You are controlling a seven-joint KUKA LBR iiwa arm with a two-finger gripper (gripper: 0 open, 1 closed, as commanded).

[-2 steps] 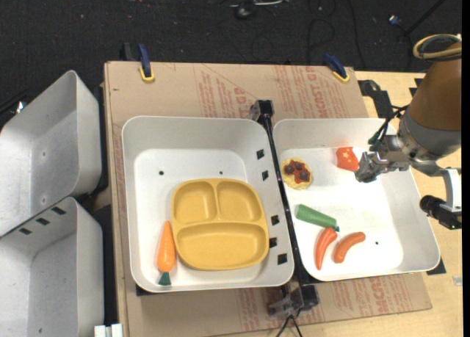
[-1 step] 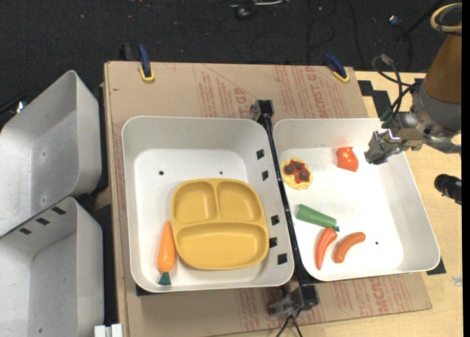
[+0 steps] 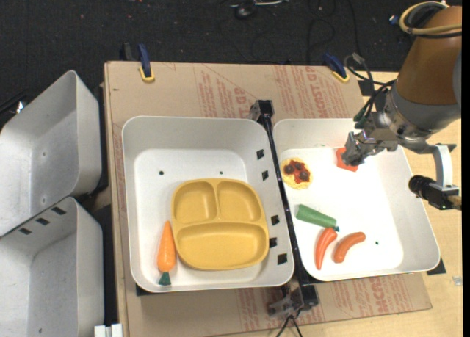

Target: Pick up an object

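My gripper [image 3: 355,153] hangs low over the far right part of the right bin [image 3: 389,211], right above a small red block [image 3: 346,160] that shows partly beneath it. Whether the block sits between the fingers is hidden. Elsewhere in this bin lie a small pizza slice [image 3: 297,172], a green pepper [image 3: 316,217], a red chili [image 3: 324,246] and an orange sausage [image 3: 348,247]. The left bin [image 3: 147,174] holds a yellow divided plate [image 3: 219,223] and an orange carrot [image 3: 167,249] at its left.
A black divider [image 3: 273,174] runs between the two bins. Two spare white bins [image 3: 44,203] lean at the left of the bench. Blue clamps [image 3: 145,64] hold the board's far edge. Cables trail near the arm.
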